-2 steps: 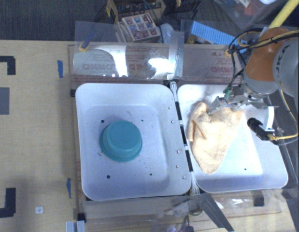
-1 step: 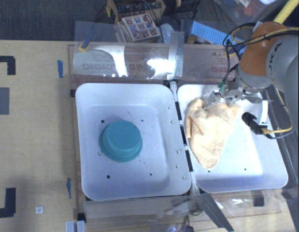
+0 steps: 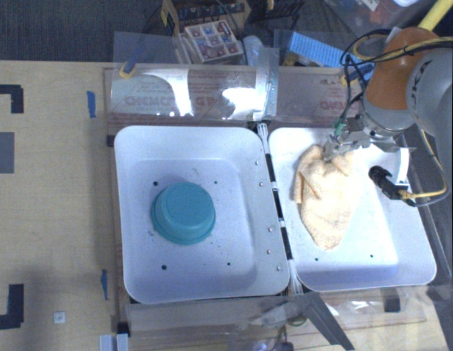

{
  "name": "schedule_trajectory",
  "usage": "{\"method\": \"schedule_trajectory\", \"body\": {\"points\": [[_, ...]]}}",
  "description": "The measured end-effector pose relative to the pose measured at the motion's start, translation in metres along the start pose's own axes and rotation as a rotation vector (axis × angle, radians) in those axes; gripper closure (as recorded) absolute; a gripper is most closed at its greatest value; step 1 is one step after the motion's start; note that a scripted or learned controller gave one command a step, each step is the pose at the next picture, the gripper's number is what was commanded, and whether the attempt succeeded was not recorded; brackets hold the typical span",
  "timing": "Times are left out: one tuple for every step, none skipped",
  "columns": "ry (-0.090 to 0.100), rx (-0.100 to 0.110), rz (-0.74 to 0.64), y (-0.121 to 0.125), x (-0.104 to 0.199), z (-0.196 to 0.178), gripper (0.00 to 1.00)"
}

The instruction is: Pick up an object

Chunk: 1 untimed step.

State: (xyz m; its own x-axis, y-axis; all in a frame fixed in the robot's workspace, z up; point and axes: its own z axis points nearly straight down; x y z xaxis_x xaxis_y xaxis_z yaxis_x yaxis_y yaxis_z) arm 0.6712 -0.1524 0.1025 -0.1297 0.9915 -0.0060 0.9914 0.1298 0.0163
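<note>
Hand (image 3: 336, 149) sits at the far edge of the yellow cloth (image 3: 325, 199) in the right bin (image 3: 413, 265), fingers pinched shut on a bunched corner of the fabric. Rest of cloth lies draped across the bin floor. Teal bowl (image 3: 184, 212), upside down, sits in the left bin (image 3: 135, 269).

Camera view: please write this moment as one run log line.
gripper: at top edge of cloth | cloth: right bin | teal bowl: left bin

Teal bowl (image 3: 184, 212) upside down in left bin (image 3: 131, 269)
</note>
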Motion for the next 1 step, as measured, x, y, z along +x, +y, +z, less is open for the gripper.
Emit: {"method": "schedule_trajectory", "body": {"points": [[0.005,0.013,0.007,0.0068,0.0675,-0.0836,1.0]]}}
